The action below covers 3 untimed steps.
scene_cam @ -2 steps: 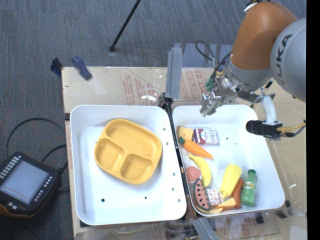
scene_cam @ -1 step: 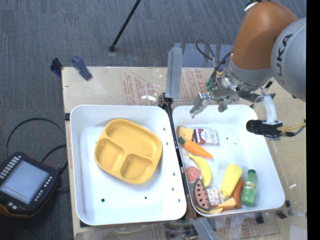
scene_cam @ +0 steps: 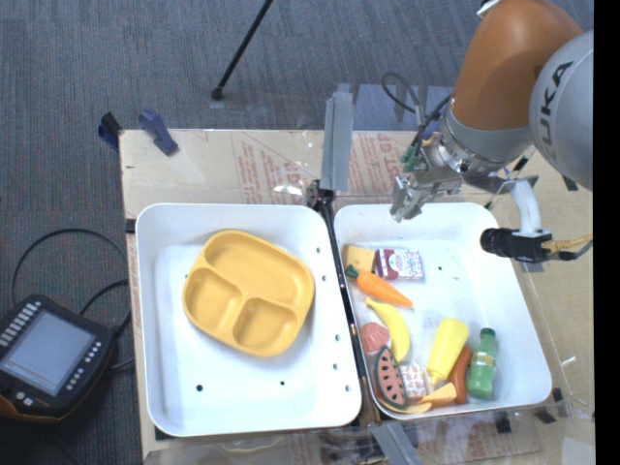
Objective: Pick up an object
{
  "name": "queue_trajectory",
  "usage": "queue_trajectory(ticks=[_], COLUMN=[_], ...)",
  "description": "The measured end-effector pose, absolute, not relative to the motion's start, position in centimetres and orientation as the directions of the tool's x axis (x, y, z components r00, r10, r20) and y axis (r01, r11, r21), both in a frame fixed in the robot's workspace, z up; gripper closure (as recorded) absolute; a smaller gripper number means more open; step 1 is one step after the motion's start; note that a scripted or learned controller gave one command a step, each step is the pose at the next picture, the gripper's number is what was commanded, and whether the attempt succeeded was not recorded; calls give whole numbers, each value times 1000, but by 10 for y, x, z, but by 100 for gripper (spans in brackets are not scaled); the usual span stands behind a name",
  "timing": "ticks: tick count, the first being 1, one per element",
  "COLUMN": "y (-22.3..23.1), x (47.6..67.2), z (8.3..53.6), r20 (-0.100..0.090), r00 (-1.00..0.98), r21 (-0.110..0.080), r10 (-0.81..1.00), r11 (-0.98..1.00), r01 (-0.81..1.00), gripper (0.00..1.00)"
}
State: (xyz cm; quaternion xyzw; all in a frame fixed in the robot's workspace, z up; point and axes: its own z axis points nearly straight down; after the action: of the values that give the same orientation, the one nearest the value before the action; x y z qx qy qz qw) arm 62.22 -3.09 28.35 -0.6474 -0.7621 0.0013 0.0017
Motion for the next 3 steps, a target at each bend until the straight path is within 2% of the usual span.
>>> queue_trajectory(ticks=[1, 2, 3], y=[47, 38, 167], x=[645, 644, 643], z=[339, 441, 434], r20=[2, -2, 1], r00=[-110, -272, -93], r21=[3, 6, -5], r10=[994, 962, 996], r11=[110, 272, 93], r01=[994, 962, 996], gripper=[100, 100, 100])
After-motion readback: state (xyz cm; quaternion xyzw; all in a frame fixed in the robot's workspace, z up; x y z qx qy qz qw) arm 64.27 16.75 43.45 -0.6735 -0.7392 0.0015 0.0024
